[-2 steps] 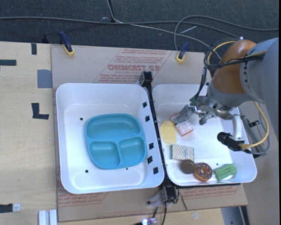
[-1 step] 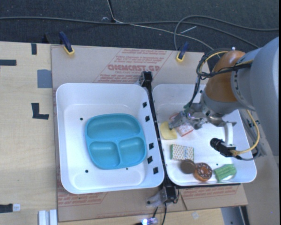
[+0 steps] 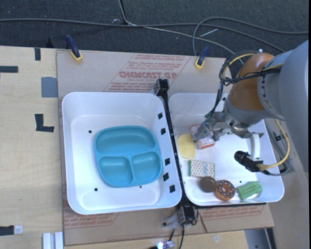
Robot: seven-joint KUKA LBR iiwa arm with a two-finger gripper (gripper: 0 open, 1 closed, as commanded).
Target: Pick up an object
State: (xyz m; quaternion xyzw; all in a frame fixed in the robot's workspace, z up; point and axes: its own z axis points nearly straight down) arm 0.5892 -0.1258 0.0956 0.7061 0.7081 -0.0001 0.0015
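My gripper (image 3: 206, 133) hangs low in the right bin (image 3: 197, 105), near its left middle. It sits right over a small white and red item (image 3: 206, 143), touching or nearly touching it. A pale yellow round piece (image 3: 186, 146) lies just left of it. Toward the bin's front lie a green patterned square packet (image 3: 202, 168), a brown round piece (image 3: 207, 183), a sprinkled donut (image 3: 225, 190) and a green object (image 3: 249, 190). The arm's grey body and orange band (image 3: 249, 87) cover the bin's far right part.
The left bin (image 3: 75, 139) holds a blue divided tray (image 3: 128, 155). A black divider strip (image 3: 168, 139) runs between the bins. Two yellow and blue clamps (image 3: 74, 50) (image 3: 200, 59) grip the board's far edge. A black cable end (image 3: 246, 161) hangs over the right bin.
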